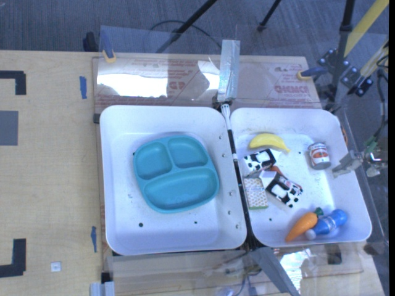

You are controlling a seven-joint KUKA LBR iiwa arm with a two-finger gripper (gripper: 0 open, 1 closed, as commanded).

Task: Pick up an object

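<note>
While small items cluster in the right bin w/ banana uppermost, the hand hovers at its edge, finger state can't be told.

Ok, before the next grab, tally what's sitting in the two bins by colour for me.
Blue: 2, the divided plate and the bottle
Yellow: 1, the banana
Orange: 1, the carrot
Black and white: 2, two cow-patterned toys
Red and white: 1, the small can
Pale patterned: 1, a flat packet
Total: 8
</note>
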